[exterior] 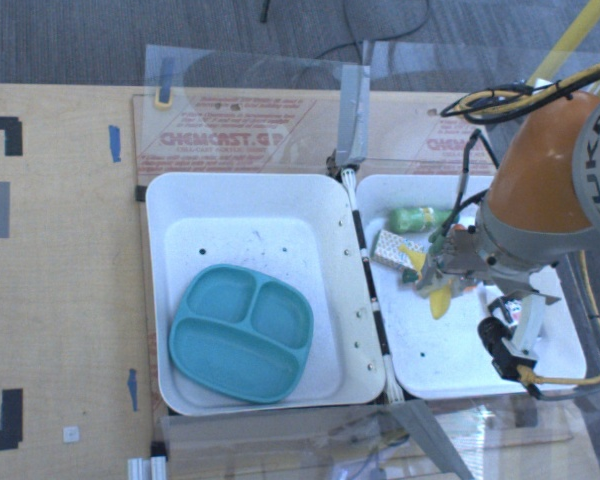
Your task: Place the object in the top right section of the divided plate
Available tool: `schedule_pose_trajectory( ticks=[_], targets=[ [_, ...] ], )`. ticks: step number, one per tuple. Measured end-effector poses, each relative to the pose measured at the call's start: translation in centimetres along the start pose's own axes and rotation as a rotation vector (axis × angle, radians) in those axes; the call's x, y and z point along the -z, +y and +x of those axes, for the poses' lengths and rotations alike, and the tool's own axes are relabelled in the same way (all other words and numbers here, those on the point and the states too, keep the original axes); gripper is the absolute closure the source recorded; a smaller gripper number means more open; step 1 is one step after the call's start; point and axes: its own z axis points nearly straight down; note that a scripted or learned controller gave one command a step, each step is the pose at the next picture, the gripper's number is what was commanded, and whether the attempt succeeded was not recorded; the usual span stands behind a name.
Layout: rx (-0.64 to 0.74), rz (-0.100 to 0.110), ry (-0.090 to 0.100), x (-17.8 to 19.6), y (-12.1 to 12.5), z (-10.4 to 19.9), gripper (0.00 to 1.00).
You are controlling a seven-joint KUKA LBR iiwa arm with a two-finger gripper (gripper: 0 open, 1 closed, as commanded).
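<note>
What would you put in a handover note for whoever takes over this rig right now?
Gripper: down in the right bin, among the pile of items; nothing is clearly seen between its fingers, so do not count on a grasp.
Items: a green bottle-like object, a grey-white packet and a yellow piece lie in the right bin next to the gripper.
Divided plate: teal, in the left bin, with none of the items on it.
Done: arm is at the pick site.
Left: secure an object, carry it to the left bin, set it in the plate's top right section.
</note>
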Motion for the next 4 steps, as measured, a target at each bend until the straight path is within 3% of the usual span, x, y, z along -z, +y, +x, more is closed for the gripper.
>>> schedule_pose_trajectory(
  ticks=[1,2,3,4],
  targets=[
    [0.304,0.001,0.001,-3.7,-1.0,5.0,1.0],
    [0.478,-0.003,-0.001,-2.5,-0.4,6.3,1.0],
    [0.747,-0.001,0.0,-3.7,-2.3,12.7,1.0],
    [0.729,-0.004,-0.001,-8.3,1.7,20.4,1.0]
  ],
)
